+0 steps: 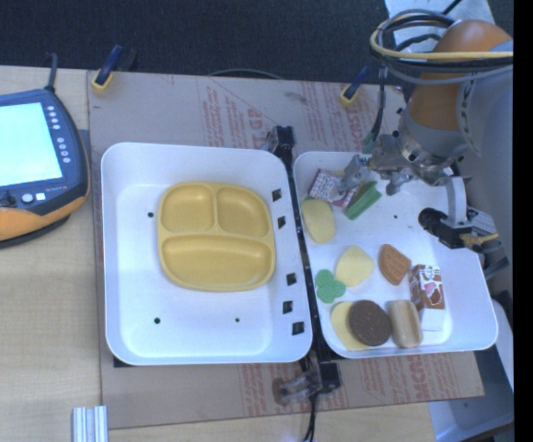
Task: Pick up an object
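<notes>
Arm over the right bin's far corner, food pieces spread below it.

On the table (36,339) a teach pendant (22,168) lies at 9 o'clock. The left bin (128,339) holds a yellow divided plate (216,236). In the right bin (473,334), left to right: a green strip (362,201) at 12 o'clock, a brown round cookie (369,322) and a bread roll (404,323) at 6 o'clock, a small carton (428,288) at 4 o'clock. The gripper (369,175) hangs just above the green strip; whether its fingers are spread or clenched, I cannot tell.
</notes>
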